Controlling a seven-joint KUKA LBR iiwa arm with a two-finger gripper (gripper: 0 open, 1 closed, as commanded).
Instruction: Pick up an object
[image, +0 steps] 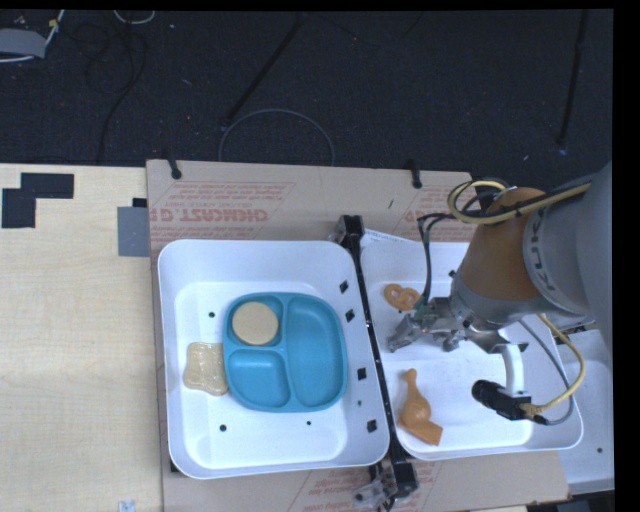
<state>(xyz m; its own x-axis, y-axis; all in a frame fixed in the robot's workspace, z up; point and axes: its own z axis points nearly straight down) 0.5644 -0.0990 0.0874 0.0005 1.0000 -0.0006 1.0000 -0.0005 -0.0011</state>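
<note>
The gripper (425, 330) hung low over the right bin (560, 440), its metal fingers (405, 333) pointing toward the divider between the two bins. From above, the fingers looked slightly spread with nothing between them, though the wrist hid much of them, so that reading is only probable. Just beyond the fingertips, toward the bin's far edge, lay a small pretzel-shaped toy (401, 296), close to the jaws but apart from them. On the near side of the jaws, well clear of them, an orange drumstick-shaped toy (417, 407) lay on the bin floor. Past the divider from the fingertips, the left bin (180, 270) held a blue divided plate (290, 352) with a round tan cracker (254, 322) in one compartment. A pale waffle-like piece (205, 368) rested against the plate's far side from the jaws, on the bin floor.
</note>
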